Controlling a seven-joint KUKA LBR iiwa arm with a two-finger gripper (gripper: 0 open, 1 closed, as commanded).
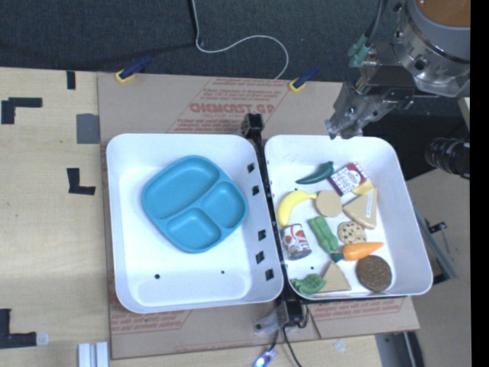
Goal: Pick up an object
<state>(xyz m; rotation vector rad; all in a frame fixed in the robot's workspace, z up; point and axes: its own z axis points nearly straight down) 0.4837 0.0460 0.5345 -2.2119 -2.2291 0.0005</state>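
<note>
The gripper (345, 125) is being held above the far rim of the right bin (405, 197), near that bin's far corner, with nothing seen between its fingers. Whether it is apart or together cannot be told from the camera view; the tip is being seen as one dark mass.

No single target is being named by the task. The candidates are all being kept in the right bin: a green pepper (315, 173) and a small red packet (346, 179) nearest the tool, then a banana (294, 203), a round biscuit (328, 203), a cheese wedge (365, 206), a red can (296, 241), a carrot (361, 250) and a brown round patty (374, 273) nearer the front rim. A blue divided plate (195, 202) is being held in the left bin (122, 205).

The green pepper is being judged the likeliest pick. It is lying just in front of the gripper and slightly toward the left bin, so a short move down and forward into the bin is being called for. Its long axis is running obliquely, with the thin end pointing toward the banana and the thick end toward the red packet, which it is nearly touching. A closure across that axis is being judged best; the neighbouring packet is being noted as a risk.
</note>
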